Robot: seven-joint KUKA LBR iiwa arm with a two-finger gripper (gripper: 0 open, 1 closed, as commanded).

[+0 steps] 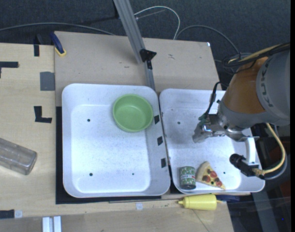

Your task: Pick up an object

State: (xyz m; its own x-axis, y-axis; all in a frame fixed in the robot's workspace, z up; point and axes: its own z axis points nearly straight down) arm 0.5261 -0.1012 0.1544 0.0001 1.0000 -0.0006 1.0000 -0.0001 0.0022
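Camera view showed the gripper (201,132) low inside the right bin (186,103), near the middle of its floor, with the grey arm (263,91) and its orange band reaching in over the bin's right edge. Whether its jaws stood wide or narrow could not be made out, and nothing was seen held between them. A black cable ran up from the wrist area toward the bin's far edge.

Nearest the gripper, toward the right bin's near edge, lay a slice of toy pizza (210,175), clearly apart from the tool and below it in the picture. Just beside the pizza, on its left, a small green can (187,177) sat at the bin's near edge, close to the wall shared with the left bin (77,178). A yellow squeeze bottle (200,202) lay on its side outside the right bin, just beyond its near edge, on the bench.

Farther off, in the left bin, a green bowl (133,112) stood upright near the far right corner, well apart from the gripper across the dividing walls. A clear plastic cylinder (12,154) lay on the bench (22,95) beyond the left bin's left edge. A grey metal pole (130,25) slanted across the bench's far edge, above the gap between the two bins.
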